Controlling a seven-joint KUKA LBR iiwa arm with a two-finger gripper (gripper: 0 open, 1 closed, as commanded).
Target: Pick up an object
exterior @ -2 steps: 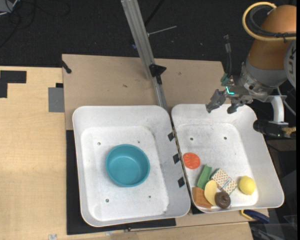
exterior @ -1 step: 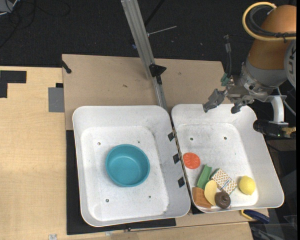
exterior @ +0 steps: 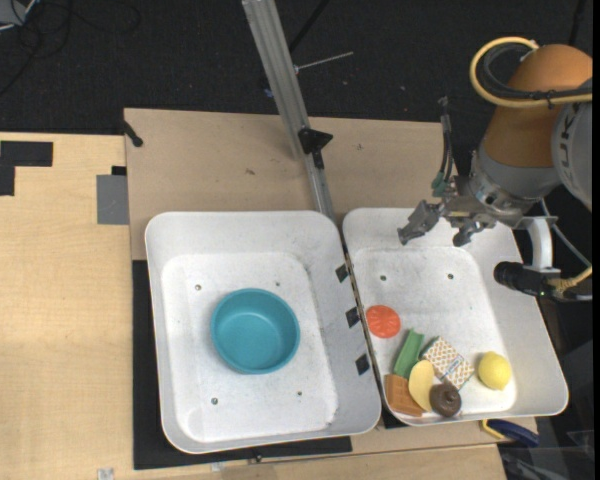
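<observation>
My gripper (exterior: 442,228) hangs over the far edge of the right bin (exterior: 435,273), fingers spread open with nothing between them. Well below it, toward the bin's near end, lie the objects: a red-orange disc (exterior: 383,321), a green block (exterior: 409,351), a yellow piece (exterior: 421,376), a checkered item (exterior: 447,361), a dark brown ring (exterior: 445,400), an orange-brown piece (exterior: 401,398) and a yellow lemon-like ball (exterior: 494,370). The gripper touches none of them.
The left bin (exterior: 180,268) holds a teal bowl (exterior: 256,330). A metal rail (exterior: 285,83) slants from the back down to the divide between the bins. Black clips (exterior: 352,316) line the shared edge. Wooden bench surface extends to the left.
</observation>
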